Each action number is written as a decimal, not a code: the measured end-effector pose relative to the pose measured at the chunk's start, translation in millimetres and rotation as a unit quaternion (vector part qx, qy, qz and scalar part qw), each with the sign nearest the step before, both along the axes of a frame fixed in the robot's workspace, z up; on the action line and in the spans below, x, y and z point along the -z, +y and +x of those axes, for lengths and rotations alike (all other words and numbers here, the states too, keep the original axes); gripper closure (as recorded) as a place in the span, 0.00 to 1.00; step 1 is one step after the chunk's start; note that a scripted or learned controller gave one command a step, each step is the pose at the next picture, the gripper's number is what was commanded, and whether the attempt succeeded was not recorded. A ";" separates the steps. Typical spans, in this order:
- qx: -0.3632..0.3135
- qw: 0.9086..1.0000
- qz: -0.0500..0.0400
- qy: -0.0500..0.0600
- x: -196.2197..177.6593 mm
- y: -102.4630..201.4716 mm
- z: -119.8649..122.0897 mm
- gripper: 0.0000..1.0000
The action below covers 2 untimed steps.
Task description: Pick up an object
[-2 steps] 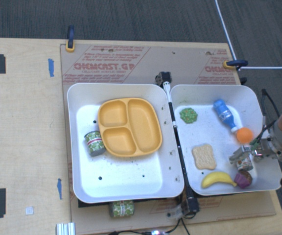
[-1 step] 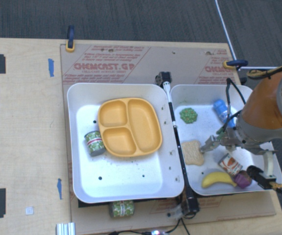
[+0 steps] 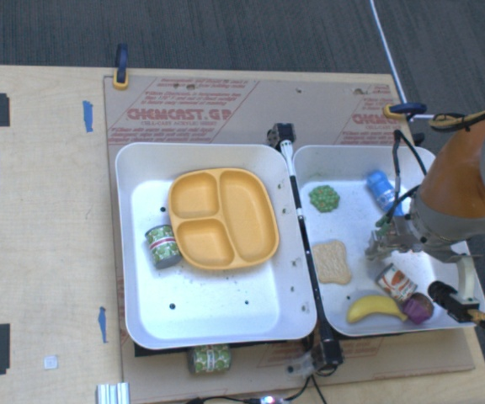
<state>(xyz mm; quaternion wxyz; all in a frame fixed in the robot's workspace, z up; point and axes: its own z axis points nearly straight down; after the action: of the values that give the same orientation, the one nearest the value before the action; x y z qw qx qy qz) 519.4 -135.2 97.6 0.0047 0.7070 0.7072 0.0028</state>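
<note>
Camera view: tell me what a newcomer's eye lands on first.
The yellow divided plate dominates the left bin, with a small can at its left edge. On the right, the grey and orange arm hangs over the right bin, its gripper above a banana.

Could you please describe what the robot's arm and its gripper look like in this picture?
The arm is a thick rounded limb with a broad orange band above a grey wrist section. Thin black cables loop beside it. The gripper is a small, dark grey metal assembly below the wrist; its details are too small to make out.
</note>
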 end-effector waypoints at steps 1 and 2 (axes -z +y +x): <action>0.000 1.000 0.000 0.000 0.1 0.0 -0.1 0.00; 0.000 1.000 -0.001 -0.002 -10.1 0.0 1.0 1.00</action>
<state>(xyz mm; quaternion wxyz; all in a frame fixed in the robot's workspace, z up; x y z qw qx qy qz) 520.3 -135.2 107.7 0.0062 0.7070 0.7072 0.0035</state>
